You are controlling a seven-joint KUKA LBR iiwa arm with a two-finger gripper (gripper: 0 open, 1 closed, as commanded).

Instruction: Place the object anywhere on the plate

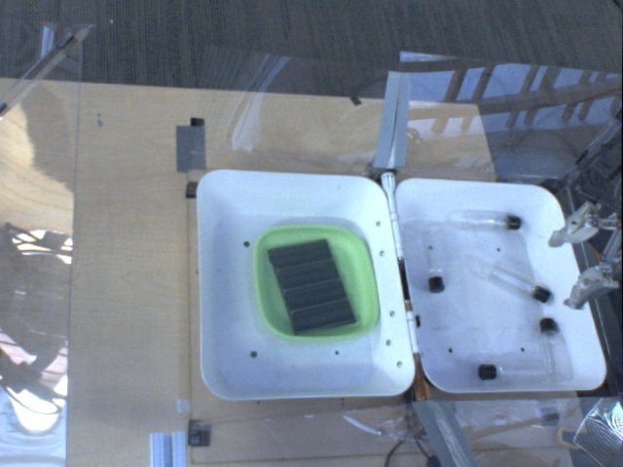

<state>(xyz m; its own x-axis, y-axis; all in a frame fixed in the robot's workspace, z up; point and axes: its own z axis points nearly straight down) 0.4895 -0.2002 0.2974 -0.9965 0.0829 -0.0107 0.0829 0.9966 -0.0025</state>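
Note:
A lime-green square plate (266, 295) sits in the middle of the left white bin (224, 222). A dark grey ridged rectangular block (311, 287) lies flat on the plate, turned slightly clockwise and well inside the rim. Nothing is touching the block or hanging above it.
The right white bin (458, 339) holds several clear plastic tubes with black caps, such as one tube (482, 221) near the back and another tube (513, 281) at the right. Two loose-looking black caps (435, 283) (548, 326) lie there too. White clips (587, 224) stick in past the right bin's rim.

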